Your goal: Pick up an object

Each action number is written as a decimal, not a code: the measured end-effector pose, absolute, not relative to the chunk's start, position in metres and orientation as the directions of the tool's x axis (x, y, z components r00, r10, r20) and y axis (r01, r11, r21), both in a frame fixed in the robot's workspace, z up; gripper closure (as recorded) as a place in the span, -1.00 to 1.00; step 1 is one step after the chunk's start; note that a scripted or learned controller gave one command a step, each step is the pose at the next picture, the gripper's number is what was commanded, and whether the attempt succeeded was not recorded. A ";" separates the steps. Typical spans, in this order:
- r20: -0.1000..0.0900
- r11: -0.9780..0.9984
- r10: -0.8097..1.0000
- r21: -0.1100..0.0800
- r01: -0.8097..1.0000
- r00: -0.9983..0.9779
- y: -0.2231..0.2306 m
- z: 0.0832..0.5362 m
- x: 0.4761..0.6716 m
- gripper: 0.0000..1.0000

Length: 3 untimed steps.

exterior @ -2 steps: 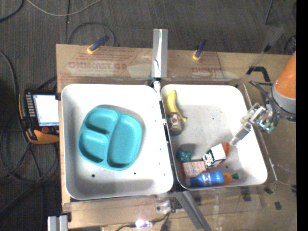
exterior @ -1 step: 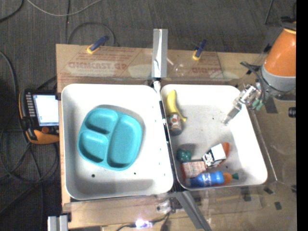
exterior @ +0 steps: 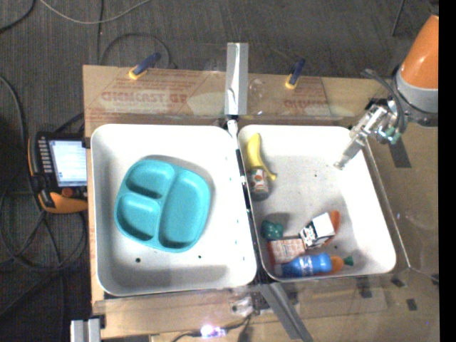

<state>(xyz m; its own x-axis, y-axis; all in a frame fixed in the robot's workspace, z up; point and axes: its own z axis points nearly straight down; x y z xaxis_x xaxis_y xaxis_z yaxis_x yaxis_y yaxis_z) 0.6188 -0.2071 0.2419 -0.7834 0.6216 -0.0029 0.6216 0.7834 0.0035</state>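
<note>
The arm is coming in from the right with its orange band up in the corner, and the jaws (exterior: 343, 161) are hanging over the upper right part of the right bin (exterior: 370, 164), slanting down and to the left. Honestly can't tell how the jaws are standing, they're just reading as one thin grey bit from here. Nothing is sitting between them that I can see.

Left of the jaws, a banana (exterior: 254, 154) is lying along the bin's left wall, with a small can (exterior: 259, 182) just below it. Well below the jaws, the rest is piling up at the near edge: a teal lump (exterior: 271, 228), a red packet (exterior: 287, 249), a white and orange carton (exterior: 320, 228) and a blue bottle (exterior: 308, 265), all close together.

Way off to the left of the jaws, the left bin (exterior: 107, 148) is holding a teal divided tray (exterior: 164, 203).
</note>
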 end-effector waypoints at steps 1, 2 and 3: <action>-0.003 0.767 0.642 0.004 0.642 -0.767 -0.206 0.266 0.662 -1.00; -0.002 0.862 0.508 -0.001 0.508 -0.862 -0.224 0.211 0.580 -1.00; -0.004 0.936 0.353 -0.001 0.353 -0.936 -0.213 0.179 0.647 -1.00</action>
